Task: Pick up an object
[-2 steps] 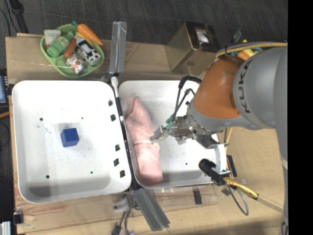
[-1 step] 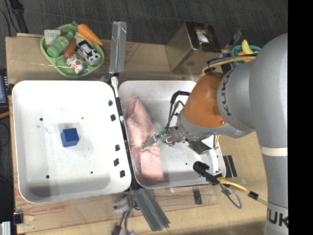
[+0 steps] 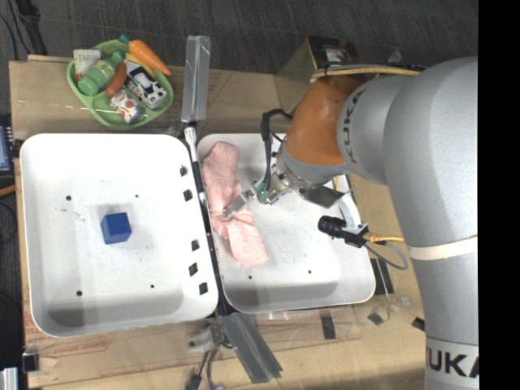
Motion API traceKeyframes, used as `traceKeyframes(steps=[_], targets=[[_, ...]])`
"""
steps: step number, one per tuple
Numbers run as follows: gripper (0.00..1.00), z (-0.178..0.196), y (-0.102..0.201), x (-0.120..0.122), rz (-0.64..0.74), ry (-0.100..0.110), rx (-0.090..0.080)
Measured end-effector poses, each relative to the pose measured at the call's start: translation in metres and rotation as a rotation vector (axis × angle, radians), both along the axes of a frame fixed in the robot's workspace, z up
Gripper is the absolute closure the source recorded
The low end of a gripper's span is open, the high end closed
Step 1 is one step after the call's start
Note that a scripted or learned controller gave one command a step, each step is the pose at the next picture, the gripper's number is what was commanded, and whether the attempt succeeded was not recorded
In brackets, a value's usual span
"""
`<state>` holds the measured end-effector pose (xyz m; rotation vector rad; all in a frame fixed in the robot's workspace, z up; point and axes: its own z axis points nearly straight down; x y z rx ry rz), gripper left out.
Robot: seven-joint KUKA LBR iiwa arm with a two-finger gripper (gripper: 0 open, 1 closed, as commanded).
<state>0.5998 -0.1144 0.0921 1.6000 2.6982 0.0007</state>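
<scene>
Fixed overhead camera, apparently slanted, over both bins (image 3: 49, 218).

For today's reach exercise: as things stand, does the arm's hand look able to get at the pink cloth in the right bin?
Probably yes. The hand is low, right at the pink cloth in the right bin, with nothing lying between them.

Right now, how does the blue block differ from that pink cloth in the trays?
The blue block is a small, rigid cube; the pink cloth is soft, crumpled and stretched out long, covering far more area. The block sits alone in the left bin, well away from the arm; the cloth lies in the right bin, with the gripper right at its middle. Both rest on a white bin floor.
</scene>
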Motion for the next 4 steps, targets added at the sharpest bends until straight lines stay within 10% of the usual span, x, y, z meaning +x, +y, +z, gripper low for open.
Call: traceKeyframes(steps=[2, 3, 4], targets=[[0.0, 0.0, 0.007, -0.061, -0.042, -0.002, 0.001], [0.0, 0.0, 0.009, -0.003, -0.017, 0.001, 0.0], [0.0, 0.0, 0.007, -0.044, -0.003, 0.001, 0.0]])
